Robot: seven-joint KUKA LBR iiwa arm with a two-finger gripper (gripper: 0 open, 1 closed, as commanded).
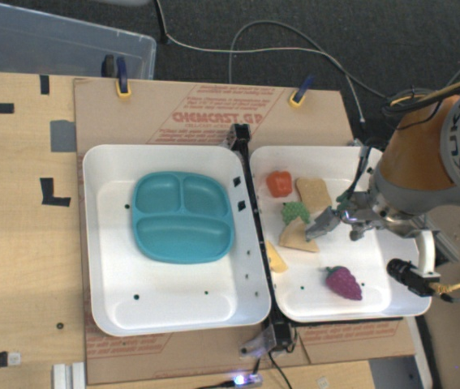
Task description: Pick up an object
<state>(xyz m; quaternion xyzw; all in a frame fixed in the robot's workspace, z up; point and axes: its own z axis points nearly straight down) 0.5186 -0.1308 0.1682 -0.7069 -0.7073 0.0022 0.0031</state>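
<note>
Right bin: red tomato (278, 184); green broccoli (295, 212); purple grapes (343, 283); tan bread (313, 193)

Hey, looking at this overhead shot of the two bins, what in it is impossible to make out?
- Gripper, camera view: too small and blurred to tell whether it touches the tan wedge.
- Yellow piece: partly hidden by the bin divider.
- Arm: cut off at the right.
- Green item: too small to identify.

Tool (333, 220) low, arm (420, 156) from right
</note>
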